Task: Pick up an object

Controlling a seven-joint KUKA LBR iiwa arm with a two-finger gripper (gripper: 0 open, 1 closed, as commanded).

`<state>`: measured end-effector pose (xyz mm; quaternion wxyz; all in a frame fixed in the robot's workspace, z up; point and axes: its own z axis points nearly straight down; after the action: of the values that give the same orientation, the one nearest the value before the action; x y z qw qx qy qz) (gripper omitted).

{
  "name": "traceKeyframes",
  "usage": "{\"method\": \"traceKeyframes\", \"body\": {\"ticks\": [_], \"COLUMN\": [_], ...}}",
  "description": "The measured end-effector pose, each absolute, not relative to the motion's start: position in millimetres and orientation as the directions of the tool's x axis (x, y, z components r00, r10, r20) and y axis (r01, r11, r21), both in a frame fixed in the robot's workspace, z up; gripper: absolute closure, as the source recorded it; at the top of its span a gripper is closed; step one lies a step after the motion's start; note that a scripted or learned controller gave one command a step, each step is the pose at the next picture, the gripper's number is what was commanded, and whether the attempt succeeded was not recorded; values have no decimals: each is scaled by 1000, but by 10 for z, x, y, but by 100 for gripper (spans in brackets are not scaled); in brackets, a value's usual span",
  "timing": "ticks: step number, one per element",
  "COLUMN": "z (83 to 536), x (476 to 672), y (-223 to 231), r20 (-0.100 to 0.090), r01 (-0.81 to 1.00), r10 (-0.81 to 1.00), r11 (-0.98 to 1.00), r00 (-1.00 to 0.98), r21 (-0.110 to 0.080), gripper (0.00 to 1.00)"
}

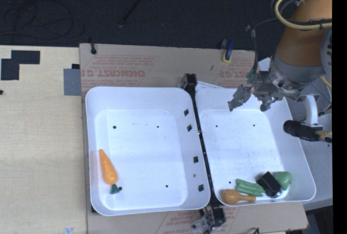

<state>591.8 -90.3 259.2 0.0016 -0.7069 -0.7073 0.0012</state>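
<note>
My gripper [252,102] hangs over the far edge of the right bin [255,135], its two fingers spread apart with nothing between them. An orange carrot [107,167] with a green tip lies at the near left of the left bin [141,103]. In the right bin's near right corner lie a green pod [249,187], a black block [269,184], a green piece [283,177] and an orange gourd [236,196]. All of these sit well below the gripper in the view, apart from it.
The bins share a black divider rail [196,141] with clips. They rest on a cardboard sheet [141,65] on a wooden bench. A blue-and-yellow clamp [227,51] stands at the cardboard's far edge.
</note>
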Motion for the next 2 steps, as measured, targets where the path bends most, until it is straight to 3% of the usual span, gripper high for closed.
{"method": "traceKeyframes", "body": {"ticks": [1, 2], "z": [3380, 4497], "x": [6362, 6287], "y": [-404, 60], "r20": [0, 1], "r01": [1000, 1000], "r10": [1000, 1000], "r11": [6, 6], "r00": [-6, -6], "r21": [8, 10], "gripper": [0, 0]}}
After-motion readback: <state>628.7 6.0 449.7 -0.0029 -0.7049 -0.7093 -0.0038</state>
